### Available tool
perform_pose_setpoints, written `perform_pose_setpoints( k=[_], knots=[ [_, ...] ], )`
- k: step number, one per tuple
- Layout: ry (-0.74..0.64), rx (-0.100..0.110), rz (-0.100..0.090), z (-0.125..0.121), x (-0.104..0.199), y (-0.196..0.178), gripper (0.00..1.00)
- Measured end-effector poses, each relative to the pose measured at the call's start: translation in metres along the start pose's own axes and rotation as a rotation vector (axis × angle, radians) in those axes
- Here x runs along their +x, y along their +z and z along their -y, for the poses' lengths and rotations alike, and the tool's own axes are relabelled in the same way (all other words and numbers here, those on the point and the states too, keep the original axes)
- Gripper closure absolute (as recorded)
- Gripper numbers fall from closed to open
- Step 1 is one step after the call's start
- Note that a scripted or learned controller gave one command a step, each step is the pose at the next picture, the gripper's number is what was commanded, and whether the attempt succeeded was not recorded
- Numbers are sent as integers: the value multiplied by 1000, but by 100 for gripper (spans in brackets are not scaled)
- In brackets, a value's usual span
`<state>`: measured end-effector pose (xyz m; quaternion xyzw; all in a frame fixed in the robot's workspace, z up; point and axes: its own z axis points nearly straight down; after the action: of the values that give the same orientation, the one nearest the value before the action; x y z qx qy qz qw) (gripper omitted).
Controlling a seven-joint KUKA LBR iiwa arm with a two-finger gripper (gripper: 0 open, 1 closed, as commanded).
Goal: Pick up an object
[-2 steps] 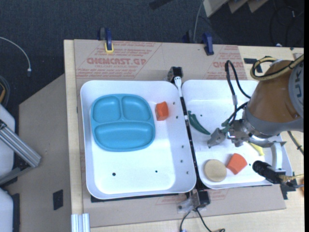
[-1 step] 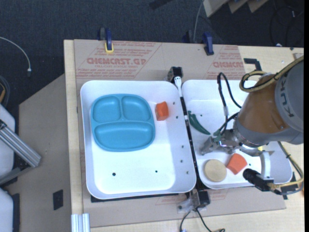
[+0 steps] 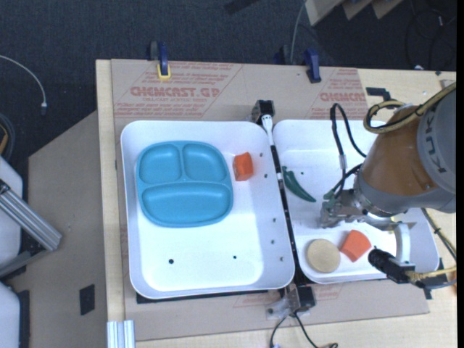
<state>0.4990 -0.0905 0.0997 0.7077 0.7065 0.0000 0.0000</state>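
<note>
My gripper hangs low over the middle of the right bin, below the arm's orange band. Just in front of it lie a red-orange block and a tan round disc, both near the bin's front edge. A thin green piece lies to the gripper's left, by the bin's left wall. I see nothing held in the gripper. In the left bin, a blue divided plate sits at the back left, with a small orange object beside its right edge.
The two bins meet along a black centre rail. Black cables loop from the arm over the back of the right bin. A black part juts over that bin's front right corner. Blue clamps hold the bench's back edge.
</note>
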Motion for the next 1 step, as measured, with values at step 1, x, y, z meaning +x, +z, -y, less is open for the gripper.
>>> perform_pose_setpoints(
  k=[1],
  knots=[
    [-2,-7,2,-6,-4,-62,100]
  ],
)
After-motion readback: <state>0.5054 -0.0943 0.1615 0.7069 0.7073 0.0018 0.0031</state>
